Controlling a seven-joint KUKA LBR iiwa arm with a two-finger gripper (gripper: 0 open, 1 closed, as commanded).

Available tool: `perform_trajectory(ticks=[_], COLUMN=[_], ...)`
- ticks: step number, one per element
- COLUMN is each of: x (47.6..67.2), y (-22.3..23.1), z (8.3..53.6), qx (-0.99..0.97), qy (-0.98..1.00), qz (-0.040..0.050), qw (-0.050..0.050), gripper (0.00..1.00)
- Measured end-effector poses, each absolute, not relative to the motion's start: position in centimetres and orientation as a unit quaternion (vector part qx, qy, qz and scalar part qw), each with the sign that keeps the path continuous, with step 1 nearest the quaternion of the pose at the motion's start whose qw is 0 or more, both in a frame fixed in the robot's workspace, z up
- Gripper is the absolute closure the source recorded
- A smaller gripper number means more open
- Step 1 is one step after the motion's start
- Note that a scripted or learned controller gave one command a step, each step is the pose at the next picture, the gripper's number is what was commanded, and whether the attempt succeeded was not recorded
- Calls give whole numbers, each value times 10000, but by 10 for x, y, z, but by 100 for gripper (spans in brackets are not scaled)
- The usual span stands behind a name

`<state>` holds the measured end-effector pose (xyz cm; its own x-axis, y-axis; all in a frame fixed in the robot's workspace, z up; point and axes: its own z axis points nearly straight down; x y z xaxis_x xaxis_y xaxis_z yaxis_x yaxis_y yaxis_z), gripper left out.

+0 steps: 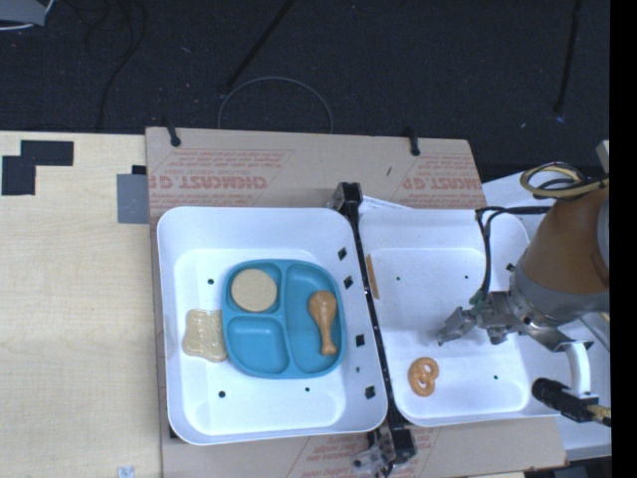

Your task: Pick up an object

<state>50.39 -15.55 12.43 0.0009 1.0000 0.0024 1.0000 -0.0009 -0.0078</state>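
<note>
While the hand [460,327] hovers in the right white bin [453,267], apparently parted and holding nothing, a small tan pretzel [424,375] lies near. Bearing: below-left of the hand.

Even overhead light is cast; the white bins [299,229] are slightly glared, shadows are soft, detail is mildly blurred.

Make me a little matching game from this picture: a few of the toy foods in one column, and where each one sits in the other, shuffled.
Things:
1. pretzel
2. drumstick
3. round cookie
4. cracker

Places:
A. upper-left compartment of the blue tray
B. floor of the right bin
C. left bin, beside the tray
D. right compartment of the tray

Pairs: 1-B, 2-D, 3-A, 4-C
</note>
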Motion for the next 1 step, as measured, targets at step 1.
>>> perform_trajectory(ticks=[1], x=[504], y=[-157], z=[137], qx=[-7093], qy=[-7049], qz=[11], qw=[25], gripper=[100])
